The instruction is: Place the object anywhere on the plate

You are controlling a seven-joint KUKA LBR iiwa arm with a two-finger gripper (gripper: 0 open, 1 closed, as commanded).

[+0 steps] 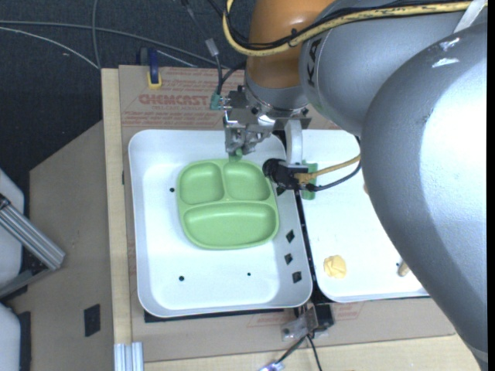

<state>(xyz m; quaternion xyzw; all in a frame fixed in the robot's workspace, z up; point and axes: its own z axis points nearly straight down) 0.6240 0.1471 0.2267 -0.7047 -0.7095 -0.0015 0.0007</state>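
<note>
The end effector [241, 147] hangs at the far rim of the green plate [228, 204]; I cannot tell its grip state. The yellow object [334, 266] lies in the right bin [363, 284], so a good grasp means descending squarely over it.

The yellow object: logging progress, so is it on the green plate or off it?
Off. The yellow object lies in the right bin, while the green plate sits in the left bin.

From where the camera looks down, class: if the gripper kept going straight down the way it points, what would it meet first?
Probably the far rim of the green plate, just below the gripper; depth is unclear.
</note>
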